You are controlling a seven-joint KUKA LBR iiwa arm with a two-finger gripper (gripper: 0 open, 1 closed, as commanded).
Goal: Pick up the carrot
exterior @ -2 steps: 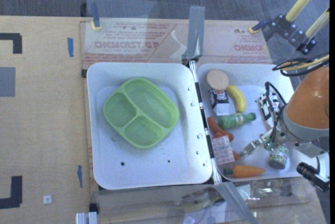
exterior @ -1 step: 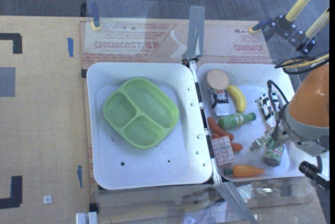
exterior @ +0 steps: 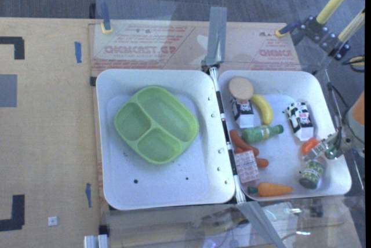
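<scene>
Camera view shows two white bins on the table (exterior: 46, 125). The left bin (exterior: 110, 183) has a green plate (exterior: 155, 124) with three parts. The right bin (exterior: 330, 125) is full of toy food. The carrot (exterior: 274, 188) lies flat by the near wall of the right bin, with its green top pointing left. A red box (exterior: 246, 166) sits just above it, and a small jar (exterior: 312, 174) stands near its pointed end. My hand (exterior: 327, 149) is at the bin's right side, above the jar. It is blurry, so I cannot tell its state. I think I should move it down and left, drop over the carrot's fat middle, and pinch across it, keeping off the wall.
</scene>
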